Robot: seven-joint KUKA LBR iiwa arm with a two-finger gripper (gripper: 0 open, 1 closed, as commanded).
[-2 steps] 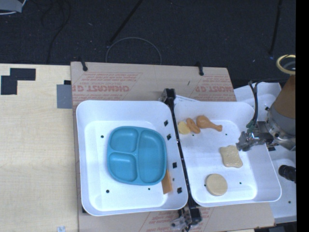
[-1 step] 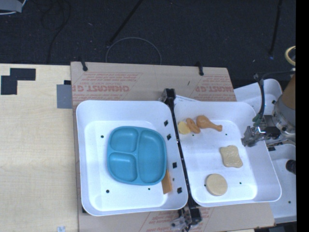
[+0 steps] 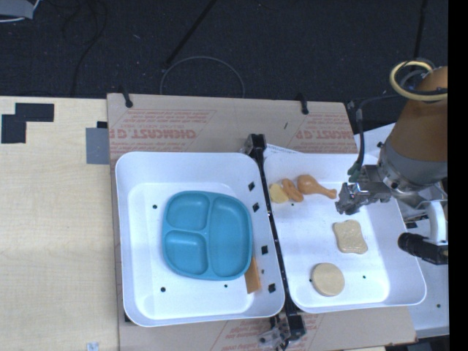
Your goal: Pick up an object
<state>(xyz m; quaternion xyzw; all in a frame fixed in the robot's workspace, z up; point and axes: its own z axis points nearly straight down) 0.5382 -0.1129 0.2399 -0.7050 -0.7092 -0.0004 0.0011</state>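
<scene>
Pale wooden bench [image 3: 51, 218] — cardboard sheet [image 3: 219, 126] flat on it, two white bins [image 3: 139, 168] atop.

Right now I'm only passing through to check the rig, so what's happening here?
The arm reaches in over the right bin, its pincer above the bin floor near a drumstick and toast. A cookie lies nearer the front. The left bin holds a blue plate.
</scene>
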